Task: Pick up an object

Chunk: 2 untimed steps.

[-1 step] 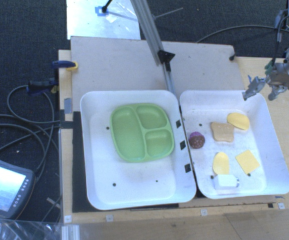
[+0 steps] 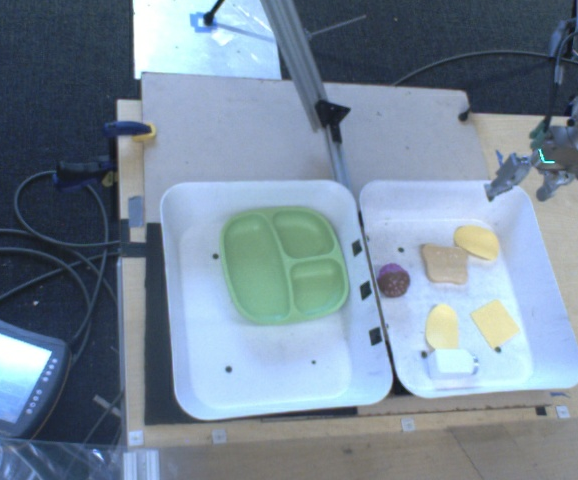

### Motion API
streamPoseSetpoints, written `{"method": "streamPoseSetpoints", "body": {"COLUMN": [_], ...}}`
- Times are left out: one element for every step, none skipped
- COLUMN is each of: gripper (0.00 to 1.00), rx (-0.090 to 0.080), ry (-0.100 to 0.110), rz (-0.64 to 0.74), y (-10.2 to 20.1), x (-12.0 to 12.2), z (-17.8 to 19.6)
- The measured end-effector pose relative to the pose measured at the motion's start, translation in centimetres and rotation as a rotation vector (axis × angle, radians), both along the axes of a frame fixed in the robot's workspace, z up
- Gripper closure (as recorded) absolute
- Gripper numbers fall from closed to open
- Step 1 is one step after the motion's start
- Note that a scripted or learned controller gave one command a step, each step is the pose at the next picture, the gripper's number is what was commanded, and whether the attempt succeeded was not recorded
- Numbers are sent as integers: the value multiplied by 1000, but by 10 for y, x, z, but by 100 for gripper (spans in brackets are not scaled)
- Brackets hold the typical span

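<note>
My end effector (image 2: 529,176) spread open above right bin (image 2: 549,298), flat yellow slices (image 2: 494,323), toast (image 2: 445,263), smooth green tray (image 2: 284,265)

One fixed camera looks down at a slant on the bench (image 2: 299,128). The two white bins (image 2: 269,388) lie side by side toward 6 o'clock.

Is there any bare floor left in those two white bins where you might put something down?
Yes. In the left bin, white floor lies bare in front of the green tray and along its left. In the right bin, the back strip behind the toast is free. Its middle and front are crowded with food pieces.
</note>
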State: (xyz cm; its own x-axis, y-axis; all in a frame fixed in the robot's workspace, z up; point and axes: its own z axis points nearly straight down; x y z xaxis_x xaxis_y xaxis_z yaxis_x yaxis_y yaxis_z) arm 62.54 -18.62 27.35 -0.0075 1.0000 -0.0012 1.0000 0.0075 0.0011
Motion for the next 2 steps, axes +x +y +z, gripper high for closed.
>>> {"method": "streamPoseSetpoints", "body": {"gripper": [0, 0], "rx": [0, 2], "ry": [3, 4], "rz": [-6, -2], "y": [-8, -1], "x": [5, 10], "z": [-47, -107]}}
